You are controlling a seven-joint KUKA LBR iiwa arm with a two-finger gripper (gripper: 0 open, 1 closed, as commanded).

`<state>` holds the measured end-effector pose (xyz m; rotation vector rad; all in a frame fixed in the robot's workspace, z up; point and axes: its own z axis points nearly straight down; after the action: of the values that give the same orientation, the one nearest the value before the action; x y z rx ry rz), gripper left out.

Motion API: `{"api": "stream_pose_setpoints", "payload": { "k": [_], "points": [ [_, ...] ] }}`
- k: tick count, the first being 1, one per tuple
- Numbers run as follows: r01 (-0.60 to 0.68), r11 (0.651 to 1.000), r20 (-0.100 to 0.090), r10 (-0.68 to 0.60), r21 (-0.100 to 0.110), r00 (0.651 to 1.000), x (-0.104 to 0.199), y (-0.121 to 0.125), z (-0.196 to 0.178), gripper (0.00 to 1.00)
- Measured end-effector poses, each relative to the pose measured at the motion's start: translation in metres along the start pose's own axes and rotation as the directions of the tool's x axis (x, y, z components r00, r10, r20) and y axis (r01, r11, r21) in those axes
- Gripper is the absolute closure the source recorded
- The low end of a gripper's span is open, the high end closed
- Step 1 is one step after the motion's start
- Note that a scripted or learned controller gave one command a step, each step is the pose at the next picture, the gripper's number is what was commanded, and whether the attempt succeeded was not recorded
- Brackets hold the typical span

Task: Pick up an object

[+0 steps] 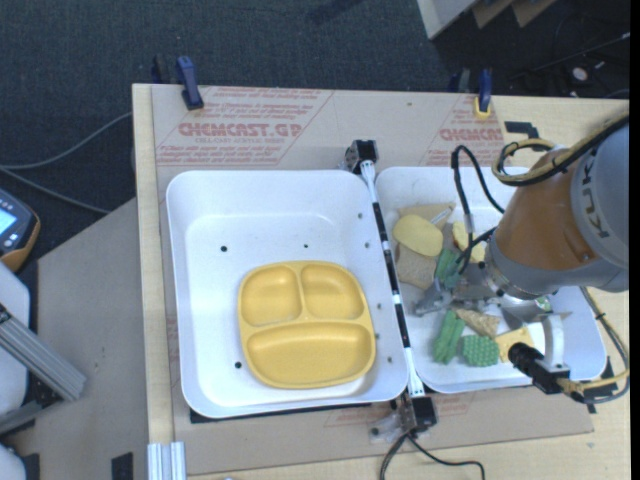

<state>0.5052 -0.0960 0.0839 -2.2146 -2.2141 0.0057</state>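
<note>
— Claw [455,303] first: where is it?
— Down in the right bin [590,363], among the pile; whether it's spread or pinching, I cannot tell.
— Nearest things?
— At six o'clock of it, a green block [478,350] beside a green pod [445,336].
— And farther?
— At eleven o'clock, a pale yellow lump [418,234]. At nine o'clock, the left bin [200,208] bears a yellow divided plate [304,323].

A: What colour is the plate [303,323] in the left bin [200,218]?
B: Yellow, and the bin is white.
A: And right of the plate?
B: Green toys [447,336], a pale yellow lump [418,234], and the arm's orange band [540,223].
</note>
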Motion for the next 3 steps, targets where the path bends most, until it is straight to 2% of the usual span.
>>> {"api": "stream_pose_setpoints", "payload": {
  "k": [1, 2, 3],
  "points": [
    [-0.001, 1.0, 0.002, 0.001, -0.004, 1.0, 0.003, -0.028, 0.0, 0.0],
    [0.0, 1.0, 0.009, 0.0, -0.018, 1.0, -0.04, 0.028, -0.044, 0.0],
    [0.006, 1.0, 0.005, -0.006, -0.014, 1.0, -0.003, 0.096, -0.001, 0.0]
  ]
}}
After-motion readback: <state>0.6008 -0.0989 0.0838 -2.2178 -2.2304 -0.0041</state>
